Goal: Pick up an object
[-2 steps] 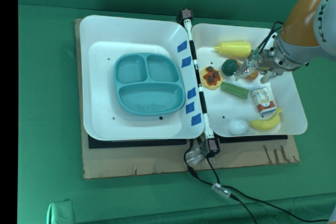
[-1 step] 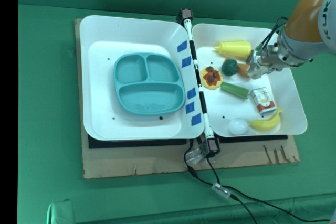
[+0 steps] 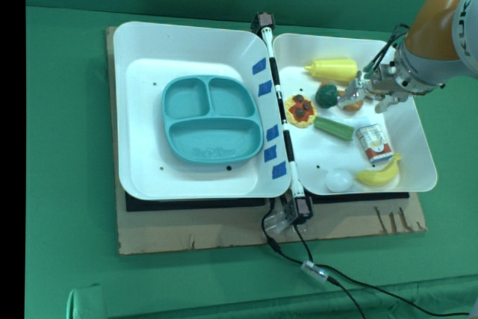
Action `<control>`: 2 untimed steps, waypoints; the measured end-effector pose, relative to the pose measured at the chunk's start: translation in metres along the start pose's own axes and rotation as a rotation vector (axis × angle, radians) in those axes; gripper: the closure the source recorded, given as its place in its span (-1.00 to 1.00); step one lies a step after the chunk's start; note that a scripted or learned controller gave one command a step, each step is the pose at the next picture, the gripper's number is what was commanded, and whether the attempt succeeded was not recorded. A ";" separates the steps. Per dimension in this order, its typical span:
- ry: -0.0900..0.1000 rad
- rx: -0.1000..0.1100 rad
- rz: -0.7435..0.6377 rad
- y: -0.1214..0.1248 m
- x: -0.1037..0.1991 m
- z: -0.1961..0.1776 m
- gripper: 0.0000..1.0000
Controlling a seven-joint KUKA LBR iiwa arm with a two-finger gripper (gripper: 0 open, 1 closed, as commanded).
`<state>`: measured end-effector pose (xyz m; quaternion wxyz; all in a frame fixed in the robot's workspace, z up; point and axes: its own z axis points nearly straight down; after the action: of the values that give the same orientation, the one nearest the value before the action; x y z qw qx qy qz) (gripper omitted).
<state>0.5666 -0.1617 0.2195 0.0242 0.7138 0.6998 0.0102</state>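
My gripper (image 3: 369, 97) hangs over the upper right part of the right bin (image 3: 418, 153), its fingers spread apart, so it is open. A small orange object (image 3: 353, 106) lies just under the left finger and is partly hidden by it. It is not between the fingers. To the gripper's left sit a dark green broccoli (image 3: 326, 95) and a yellow mustard bottle (image 3: 332, 69). Below it lie a green cucumber (image 3: 333, 128), a red and white can (image 3: 373, 143), a banana (image 3: 379, 174) and a white egg (image 3: 339, 180). A pizza slice (image 3: 300, 110) rests by the divider.
The left bin (image 3: 142, 41) holds a teal sectioned plate (image 3: 213, 119). A rail with blue tape marks (image 3: 278, 123) separates the bins. Cables (image 3: 314, 273) trail off the front of the cardboard base onto the green cloth.
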 end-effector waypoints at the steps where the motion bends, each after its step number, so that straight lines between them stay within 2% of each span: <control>1: 0.009 0.032 -0.013 0.032 -0.017 0.034 -1.00; 2: 0.001 0.019 -0.009 0.035 -0.020 0.018 1.00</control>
<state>0.6020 -0.1825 0.2037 0.0172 0.7109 0.7031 0.0039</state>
